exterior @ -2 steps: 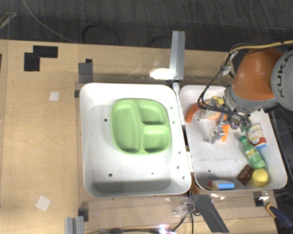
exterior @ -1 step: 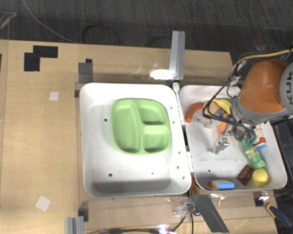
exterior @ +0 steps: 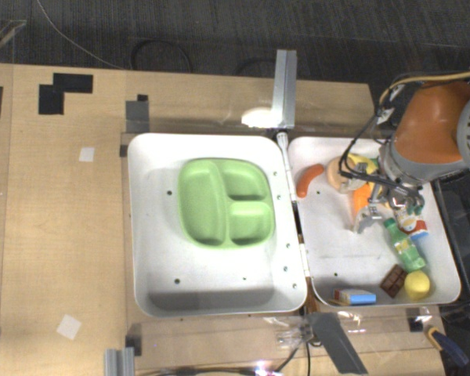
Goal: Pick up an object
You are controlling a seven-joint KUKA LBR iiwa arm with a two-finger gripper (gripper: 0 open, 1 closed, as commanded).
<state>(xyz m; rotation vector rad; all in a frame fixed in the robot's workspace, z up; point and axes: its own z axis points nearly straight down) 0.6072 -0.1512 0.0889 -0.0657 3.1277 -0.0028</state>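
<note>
The arm [exterior: 442, 128] runs off the right edge and covers part of the right bin [exterior: 329, 272]. Toys [exterior: 360, 180] beneath the gripper [exterior: 370, 218] are partly hidden, too jumbled to identify.

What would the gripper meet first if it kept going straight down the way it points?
Probably bare floor of the right bin: the gripper points down beside an orange item, which might be brushed. Depth is hard to judge from this slanted view.
</note>
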